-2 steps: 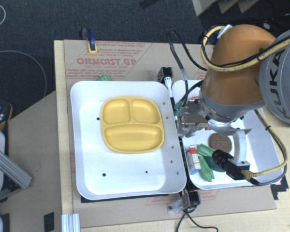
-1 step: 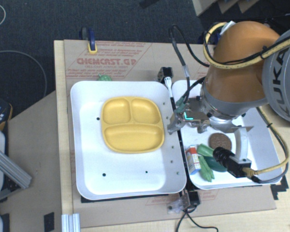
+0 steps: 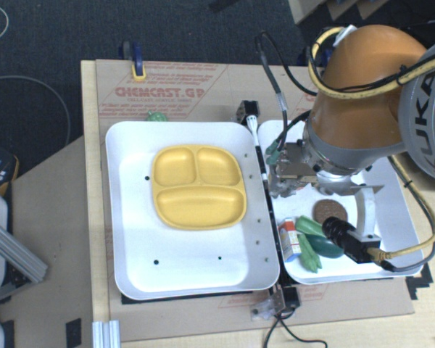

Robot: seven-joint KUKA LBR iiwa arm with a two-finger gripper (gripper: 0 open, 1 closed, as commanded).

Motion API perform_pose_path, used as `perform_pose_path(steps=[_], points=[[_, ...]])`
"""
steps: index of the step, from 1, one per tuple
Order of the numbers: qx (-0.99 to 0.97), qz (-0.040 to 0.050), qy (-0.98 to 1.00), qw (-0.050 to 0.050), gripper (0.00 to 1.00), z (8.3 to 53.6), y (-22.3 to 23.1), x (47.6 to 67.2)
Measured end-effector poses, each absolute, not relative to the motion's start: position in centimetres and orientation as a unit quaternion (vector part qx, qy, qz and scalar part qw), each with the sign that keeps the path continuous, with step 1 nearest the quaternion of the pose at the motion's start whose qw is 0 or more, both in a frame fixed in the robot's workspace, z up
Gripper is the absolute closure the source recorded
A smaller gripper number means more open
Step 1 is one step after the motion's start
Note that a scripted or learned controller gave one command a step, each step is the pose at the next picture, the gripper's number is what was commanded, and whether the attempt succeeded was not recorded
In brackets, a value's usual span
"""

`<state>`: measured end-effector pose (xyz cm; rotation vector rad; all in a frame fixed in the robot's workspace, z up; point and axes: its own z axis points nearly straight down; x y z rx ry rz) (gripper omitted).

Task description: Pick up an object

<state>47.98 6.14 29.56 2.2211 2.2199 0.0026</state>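
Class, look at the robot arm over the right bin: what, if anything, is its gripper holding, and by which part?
It cannot be told. The arm covers the gripper over the right bin, so no hold is visible.

Grey arm [image 3: 420,114], orange band [image 3: 370,56]

yellow tray [image 3: 199,187]: smooth plastic, satin | bins [image 3: 130,216]: glossy white plastic | bench [image 3: 101,100]: matt cardboard

Left bin [image 3: 130,216] lies wide open around the yellow tray [image 3: 199,186], front half bare. Right bin [image 3: 399,263] is crowded: the arm [image 3: 362,93] looms over it, clutter [image 3: 315,241] packs its front-left corner.
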Motion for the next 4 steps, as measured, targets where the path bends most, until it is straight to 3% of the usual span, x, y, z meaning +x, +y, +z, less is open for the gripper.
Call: perform_pose_path(steps=[1, 2, 3, 4], points=[[0.709, 0.0055, 0.705, 0.006, 1.0, 41.3, 0.5, 48.0], [0.707, -0.002, 0.707, -0.002, 1.0, 34.7, 2.1, 47.9], [0.706, -0.0013, 0.708, -0.002, 1.0, 30.1, 6.0, 47.9], [0.709, 0.0029, 0.706, 0.004, 1.0, 38.7, 1.0, 48.0]])
